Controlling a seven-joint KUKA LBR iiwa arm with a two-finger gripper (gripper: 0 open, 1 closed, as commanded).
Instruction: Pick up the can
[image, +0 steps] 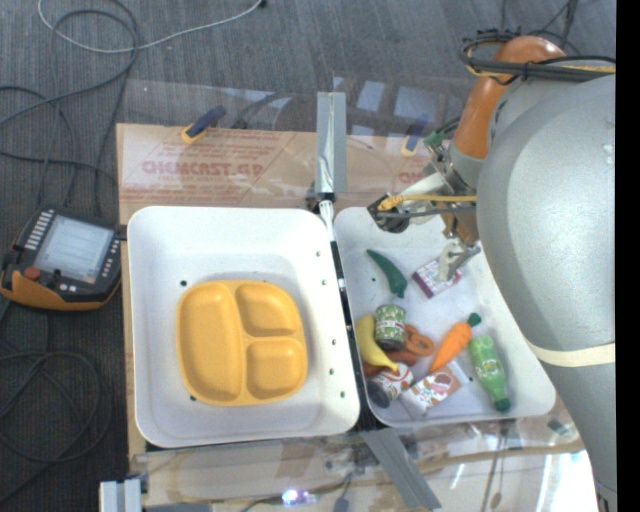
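While the end effector (458, 255) hangs low over the far part of the right bin (520, 400), just beside a small purple carton (436, 277), I cannot tell its state. Nothing is lifted. Nearer the front, the can (390, 325) lies among a banana (372, 350), carrot (451, 343) and green bottle (489, 372), so the whole pick remains.

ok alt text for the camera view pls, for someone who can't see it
The grey arm's gripper hangs over the right bin, above a small purple box; the can lies untouched among a carrot, green bottle and green pepper. The left bin holds a yellow divided tray.
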